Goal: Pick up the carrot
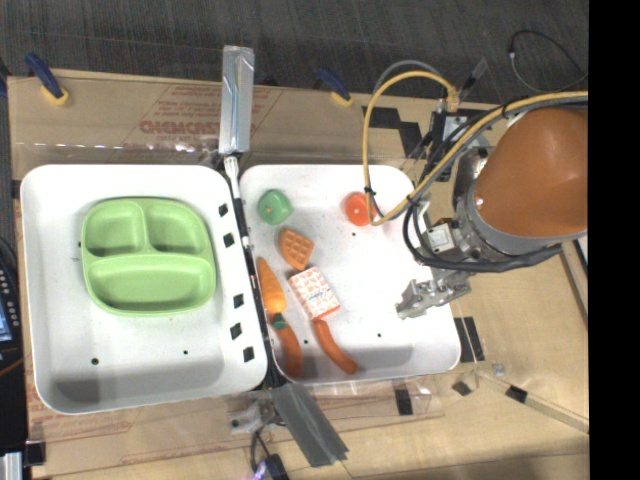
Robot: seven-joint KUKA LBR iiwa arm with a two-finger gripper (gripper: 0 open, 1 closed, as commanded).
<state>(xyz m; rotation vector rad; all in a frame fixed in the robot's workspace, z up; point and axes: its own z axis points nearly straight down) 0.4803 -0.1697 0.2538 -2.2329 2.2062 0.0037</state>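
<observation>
The carrot (270,286) is orange with a small green top at its near end. It lies lengthwise along the left wall of the right bin (400,183). A white patterned box (314,293) rests just to its right. My gripper (428,298) hangs over the right part of that bin, well to the right of the carrot, with nothing seen in it. The grey arm with its orange band rises behind the gripper at the right.
In the right bin are a green round fruit (274,206), a red-orange ball (357,208), a waffle-like biscuit (295,247) and two reddish sausages (333,346) (288,354) near the front wall. The left bin holds a green divided plate (150,253). Yellow and black cables loop above the gripper.
</observation>
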